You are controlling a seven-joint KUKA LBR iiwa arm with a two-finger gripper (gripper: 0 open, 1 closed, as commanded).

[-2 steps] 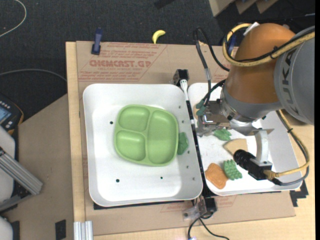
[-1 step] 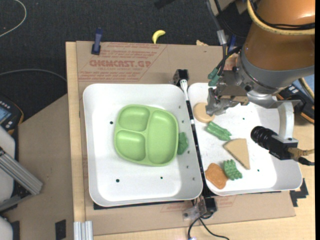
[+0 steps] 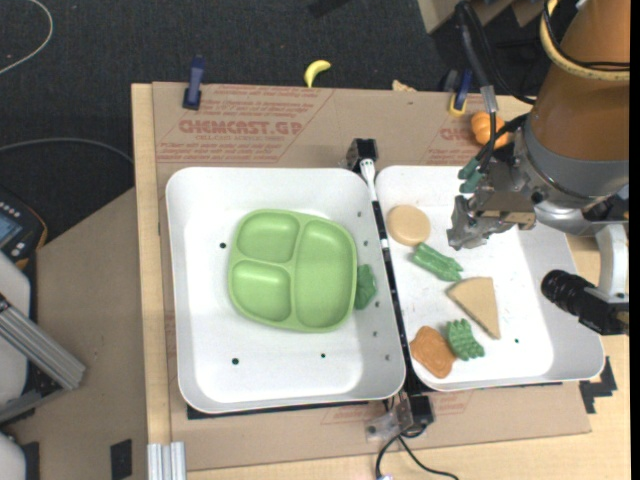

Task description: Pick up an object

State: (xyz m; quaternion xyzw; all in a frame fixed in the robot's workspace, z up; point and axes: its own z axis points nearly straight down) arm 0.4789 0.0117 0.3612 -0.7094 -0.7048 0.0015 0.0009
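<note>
A robotics lab is indicated: two shallow white plastic bins (image 3: 190, 268) are set on a brown cardboard sheet (image 3: 250, 123) held by blue clamps (image 3: 194, 83), loose black cables (image 3: 60, 148) are strewn on dark carpet, and a grey-and-orange industrial arm (image 3: 590, 78) is mounted alongside.

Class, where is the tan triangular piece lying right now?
The tan triangular piece lies in the right bin, between the green pod above and the small green tree piece below.
</note>
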